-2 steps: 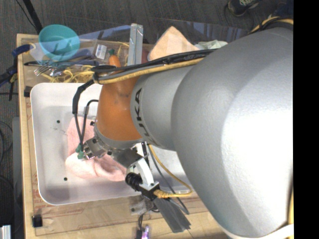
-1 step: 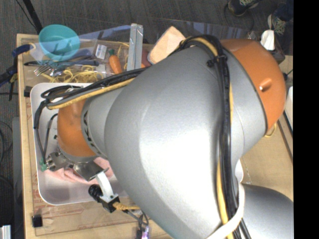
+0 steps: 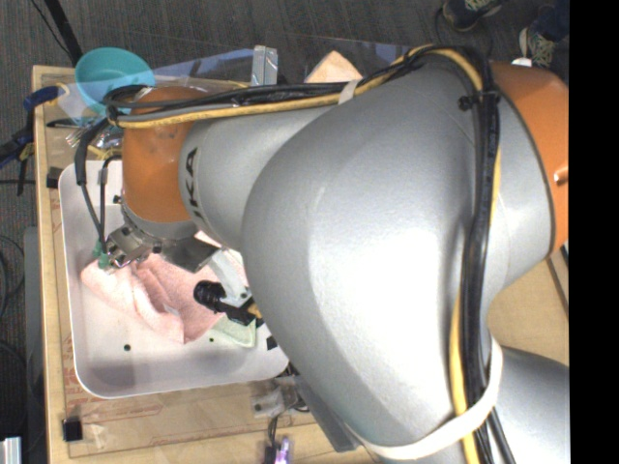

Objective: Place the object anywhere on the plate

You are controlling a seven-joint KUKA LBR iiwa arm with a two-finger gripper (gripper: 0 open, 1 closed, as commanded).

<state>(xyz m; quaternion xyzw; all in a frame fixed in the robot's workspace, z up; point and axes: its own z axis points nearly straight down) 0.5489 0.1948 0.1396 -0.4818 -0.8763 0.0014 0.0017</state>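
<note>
My gripper [image 3: 118, 249] sits low in the white bin [image 3: 116, 370], right at the upper-left edge of the pink cloth [image 3: 155, 298]. From this angle I cannot tell whether it is spread or closed, or whether it has any of the cloth. A small green piece [image 3: 100, 255] shows just beside it. The cloth lies crumpled on the bin's floor, a pale green thing [image 3: 237, 333] touching its right end. A teal bowl [image 3: 111, 71] sits beyond the bin's far corner, well apart from the cloth. The grey arm [image 3: 387, 240] crosses above the bin's right side.
</note>
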